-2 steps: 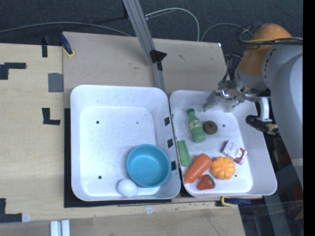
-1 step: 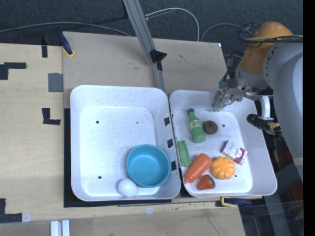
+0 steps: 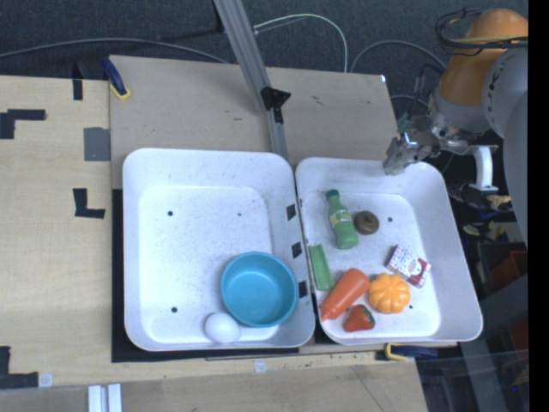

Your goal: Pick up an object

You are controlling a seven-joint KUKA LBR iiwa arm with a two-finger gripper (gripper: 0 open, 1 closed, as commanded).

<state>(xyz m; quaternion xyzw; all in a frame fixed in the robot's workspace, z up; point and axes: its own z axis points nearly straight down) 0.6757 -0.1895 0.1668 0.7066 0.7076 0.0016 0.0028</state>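
The right bin (image 3: 446,230) holds a green bottle (image 3: 340,221), a brown round piece (image 3: 367,222), a red and white packet (image 3: 408,265), an orange pumpkin (image 3: 389,293), a carrot (image 3: 343,291), a strawberry (image 3: 358,318) and a green stick (image 3: 321,267). The left bin (image 3: 171,178) holds a blue bowl (image 3: 257,287) and a white ball (image 3: 222,326). My gripper (image 3: 400,154) hangs over the far right rim of the right bin, apart from all the objects, with nothing seen in it.
A grey pole (image 3: 249,54) slants across the bench behind the bins. Cables (image 3: 343,41) lie at the back. The arm's orange band (image 3: 480,54) sits at the upper right. Bare bench lies to the left of the bins.
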